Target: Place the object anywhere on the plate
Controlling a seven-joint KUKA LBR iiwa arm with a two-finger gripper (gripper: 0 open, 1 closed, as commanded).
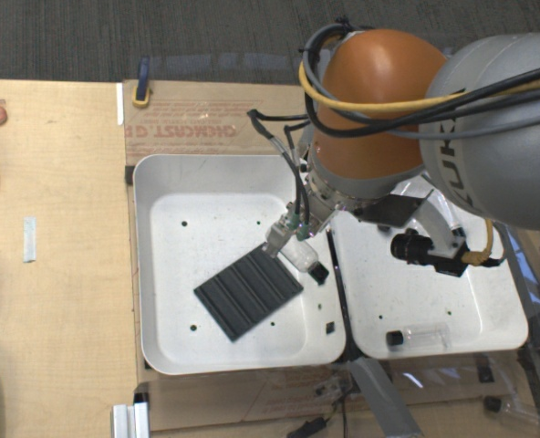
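One fixed camera looks down at a slant on the two white bins (pixel 151 272), fairly close, with the arm (pixel 389 108) entering from the right.

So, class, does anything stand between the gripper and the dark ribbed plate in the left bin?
Nothing visible does. The gripper hangs at the upper right corner of the plate, with a small pale object at its tip.

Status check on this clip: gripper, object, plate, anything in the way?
Gripper low over left bin, at dark ridged plate's upper corner. Small clear object at its tip, grasp unconfirmed. Nothing blocking the plate.
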